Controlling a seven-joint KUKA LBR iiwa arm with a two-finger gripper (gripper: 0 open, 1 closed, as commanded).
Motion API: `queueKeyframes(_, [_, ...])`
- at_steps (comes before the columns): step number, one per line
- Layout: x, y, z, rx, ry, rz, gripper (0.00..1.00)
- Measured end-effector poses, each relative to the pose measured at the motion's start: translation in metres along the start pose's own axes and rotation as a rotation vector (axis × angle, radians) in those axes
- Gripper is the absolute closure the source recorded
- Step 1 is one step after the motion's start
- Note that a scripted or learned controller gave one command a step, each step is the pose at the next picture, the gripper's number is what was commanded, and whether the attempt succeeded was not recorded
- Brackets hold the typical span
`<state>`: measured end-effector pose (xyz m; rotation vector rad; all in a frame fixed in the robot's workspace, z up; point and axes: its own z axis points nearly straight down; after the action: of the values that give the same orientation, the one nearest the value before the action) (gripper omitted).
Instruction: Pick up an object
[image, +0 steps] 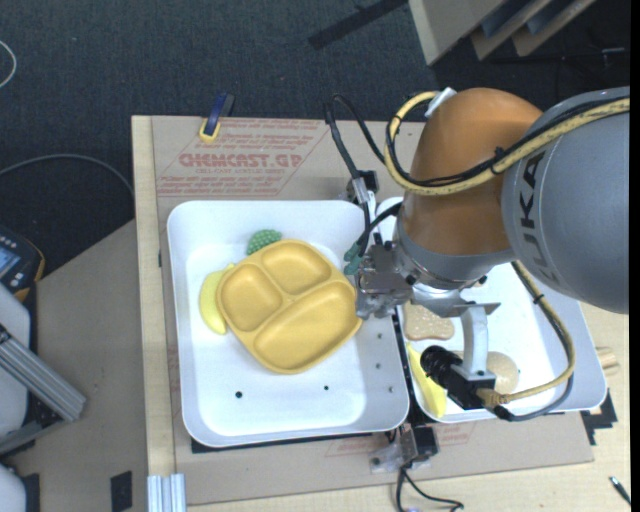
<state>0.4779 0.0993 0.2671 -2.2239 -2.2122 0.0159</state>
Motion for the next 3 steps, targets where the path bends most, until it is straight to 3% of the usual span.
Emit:
queueKeyframes(1, [0.032, 0.001, -0.064, -0.017, 0.006, -0.009, 1.0])
queueKeyframes(2, [0.031, 0.001, -0.071, -0.013, 0.004, -0.007, 1.0])
queueKeyframes(3, [0.053, 0.078, -0.034, -0.013, 0.003, -0.007, 1.0])
